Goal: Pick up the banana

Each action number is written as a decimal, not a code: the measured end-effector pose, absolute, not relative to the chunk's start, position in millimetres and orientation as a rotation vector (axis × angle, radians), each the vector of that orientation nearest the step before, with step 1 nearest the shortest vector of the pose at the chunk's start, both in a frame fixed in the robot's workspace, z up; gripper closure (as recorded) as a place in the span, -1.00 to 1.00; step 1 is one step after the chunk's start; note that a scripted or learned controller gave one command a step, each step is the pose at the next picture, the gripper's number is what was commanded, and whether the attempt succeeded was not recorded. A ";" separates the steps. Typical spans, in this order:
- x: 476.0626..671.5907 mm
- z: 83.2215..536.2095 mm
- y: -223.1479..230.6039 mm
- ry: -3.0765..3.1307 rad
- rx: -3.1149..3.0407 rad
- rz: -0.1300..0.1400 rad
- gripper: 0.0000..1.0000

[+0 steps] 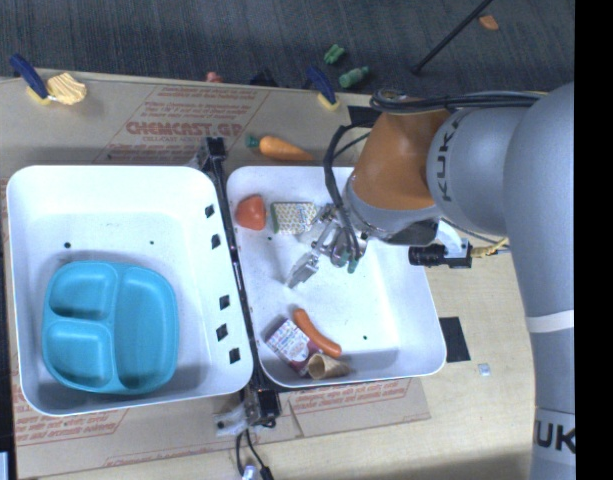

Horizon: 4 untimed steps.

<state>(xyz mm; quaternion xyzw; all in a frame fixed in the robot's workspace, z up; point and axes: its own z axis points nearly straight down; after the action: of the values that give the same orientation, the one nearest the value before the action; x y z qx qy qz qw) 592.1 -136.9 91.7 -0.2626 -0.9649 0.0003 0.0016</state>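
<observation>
My gripper [316, 258] hangs low over the middle of the right bin [406, 308], under the arm's orange band. It is above bare bin floor, with nothing visibly in it. Just behind it lies a silvery packet [293, 216], and a red tomato [250, 212] sits to the packet's left. Toward the front wall lie an orange sausage [317, 334], a red-and-white wrapper [286, 341] and a small tan, yellowish piece [324, 368] that I cannot identify.
The left bin [46, 198] holds a blue divided tray [111, 326]. An orange carrot [281, 149] lies on the cardboard behind the right bin. Blue clamps [31, 76] and a yellow piece [68, 90] sit at the cardboard's back edge.
</observation>
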 end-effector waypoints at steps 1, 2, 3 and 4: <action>568.7 91.7 -95.0 -3.092 -0.539 0.000 -1.00; 581.0 150.7 -15.9 -3.078 -0.642 -0.027 -1.00; 559.6 192.2 70.1 -3.008 -0.905 0.000 -1.00; 496.4 191.5 5.4 -2.995 -0.939 0.004 -1.00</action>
<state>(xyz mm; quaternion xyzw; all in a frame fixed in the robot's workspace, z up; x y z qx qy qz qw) 496.4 5.4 191.5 -0.2991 -0.9542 0.0013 0.0014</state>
